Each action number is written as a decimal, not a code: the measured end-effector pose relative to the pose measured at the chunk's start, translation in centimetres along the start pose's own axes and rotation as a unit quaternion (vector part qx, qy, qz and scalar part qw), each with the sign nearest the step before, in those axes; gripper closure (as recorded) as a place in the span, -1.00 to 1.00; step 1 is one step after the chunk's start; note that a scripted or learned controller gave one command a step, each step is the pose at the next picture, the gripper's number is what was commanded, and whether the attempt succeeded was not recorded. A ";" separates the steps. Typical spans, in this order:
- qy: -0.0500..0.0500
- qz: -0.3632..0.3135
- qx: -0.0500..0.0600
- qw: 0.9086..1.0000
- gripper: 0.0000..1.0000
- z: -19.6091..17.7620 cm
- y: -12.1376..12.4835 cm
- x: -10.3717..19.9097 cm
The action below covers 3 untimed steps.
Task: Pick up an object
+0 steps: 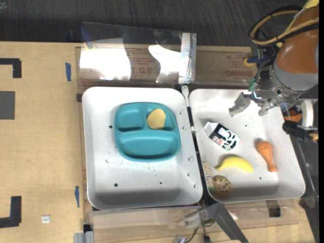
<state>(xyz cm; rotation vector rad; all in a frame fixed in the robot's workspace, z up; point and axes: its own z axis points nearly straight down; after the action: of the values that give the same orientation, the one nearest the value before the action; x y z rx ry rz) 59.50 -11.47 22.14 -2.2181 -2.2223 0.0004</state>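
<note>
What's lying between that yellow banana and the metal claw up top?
In the camera view, a small black-and-white packet lies between the banana and the gripper; around it, bare white bin floor.

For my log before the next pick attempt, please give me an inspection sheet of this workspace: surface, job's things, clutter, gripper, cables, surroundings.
Surface: wooden bench with a left bin and a right bin, both white and speckled.
Job's things: in the right bin, a black and white packet, a banana, a carrot and a cookie near the front left corner.
Clutter: a teal divided plate in the left bin, with a yellow piece in its upper right compartment.
Gripper: gripper open, over the rear of the right bin, holding nothing.
Cables: yellow and black cables looped beside the arm.
Surroundings: clear plastic sheet behind the bins; blue tape; dark floor.
</note>
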 end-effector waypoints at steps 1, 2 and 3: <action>-0.001 0.043 -0.003 0.999 -1.00 9.4 -4.7 -3.7; 0.001 0.088 -0.009 0.996 -1.00 12.9 -10.5 -6.6; -0.002 0.027 -0.005 1.000 -1.00 3.3 -9.6 -10.2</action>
<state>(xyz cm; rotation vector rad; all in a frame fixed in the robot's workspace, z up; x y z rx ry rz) 49.92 -21.66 18.80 -2.2853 -2.1673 -0.0055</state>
